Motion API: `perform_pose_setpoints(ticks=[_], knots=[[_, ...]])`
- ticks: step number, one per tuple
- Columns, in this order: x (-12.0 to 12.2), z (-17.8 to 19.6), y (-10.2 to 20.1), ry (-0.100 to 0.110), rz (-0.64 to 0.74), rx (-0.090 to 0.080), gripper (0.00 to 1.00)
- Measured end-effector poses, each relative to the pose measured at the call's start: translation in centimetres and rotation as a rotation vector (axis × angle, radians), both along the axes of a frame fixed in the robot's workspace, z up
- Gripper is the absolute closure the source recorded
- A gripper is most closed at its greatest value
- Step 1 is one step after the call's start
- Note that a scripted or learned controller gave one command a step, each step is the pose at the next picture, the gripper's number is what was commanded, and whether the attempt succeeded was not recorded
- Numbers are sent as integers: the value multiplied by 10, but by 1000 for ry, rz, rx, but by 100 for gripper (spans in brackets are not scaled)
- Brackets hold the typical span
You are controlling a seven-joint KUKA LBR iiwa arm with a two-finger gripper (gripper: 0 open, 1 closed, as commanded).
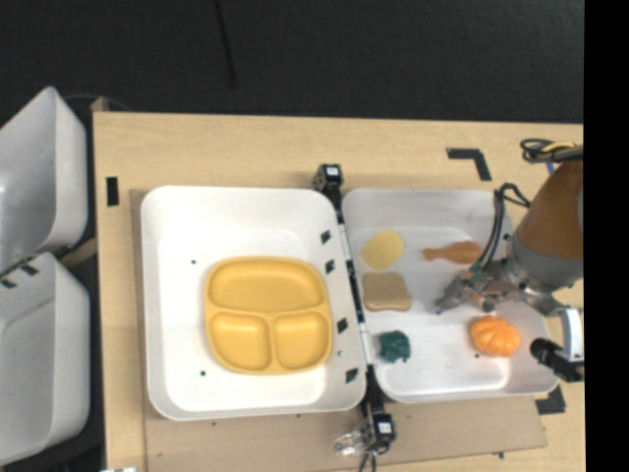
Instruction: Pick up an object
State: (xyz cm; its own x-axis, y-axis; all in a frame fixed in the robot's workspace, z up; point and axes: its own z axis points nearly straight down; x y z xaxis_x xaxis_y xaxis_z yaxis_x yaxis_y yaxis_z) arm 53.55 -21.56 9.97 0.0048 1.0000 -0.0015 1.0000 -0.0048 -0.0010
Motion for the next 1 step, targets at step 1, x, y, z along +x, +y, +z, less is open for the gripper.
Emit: perform_pose_setpoints(ticks=[1], knots=[[1,12,-1,-5,-4,-1,100]])
